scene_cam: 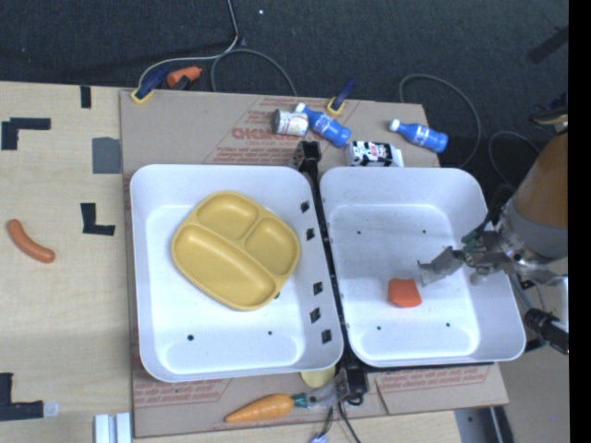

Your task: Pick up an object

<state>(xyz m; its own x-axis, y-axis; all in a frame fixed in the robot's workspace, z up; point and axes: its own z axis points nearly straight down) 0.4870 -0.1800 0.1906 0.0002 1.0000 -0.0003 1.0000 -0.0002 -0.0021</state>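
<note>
Orange, the block (404, 293) is seen on the floor of the right bin (462, 344), just below and left of the gripper (441, 264). Nothing is held there; whether it is open cannot be told. A yellow plate (236, 249) is seen in the left bin (222, 358).

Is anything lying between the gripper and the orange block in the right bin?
No. In the camera view, bare white bin floor separates the gripper from the orange block.

yellow plate (236, 262), carrot (260, 409), sausage (30, 241), bottles (420, 136)
</note>
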